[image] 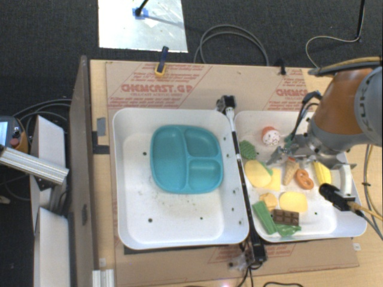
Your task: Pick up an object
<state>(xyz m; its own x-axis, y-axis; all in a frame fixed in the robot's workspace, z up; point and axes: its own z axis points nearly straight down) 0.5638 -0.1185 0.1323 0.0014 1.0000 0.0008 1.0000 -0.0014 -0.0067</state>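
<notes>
White bins [137,220]: two; teal tray [186,159]: one.

My grey arm with its orange band [338,109] reaches in from the right, and my two-finger gripper [286,155] hangs low over the right shallow white bin [344,220]. Below it lie toy foods: a pale yellow rounded piece [258,173], a brown pretzel [303,179], a yellow corn cob [322,173], a white-and-red ball [270,136], a green pod [263,216] and a dark chocolate bar [285,217]. The left white bin [134,220] holds a teal plastic divided plate [185,159].
</notes>
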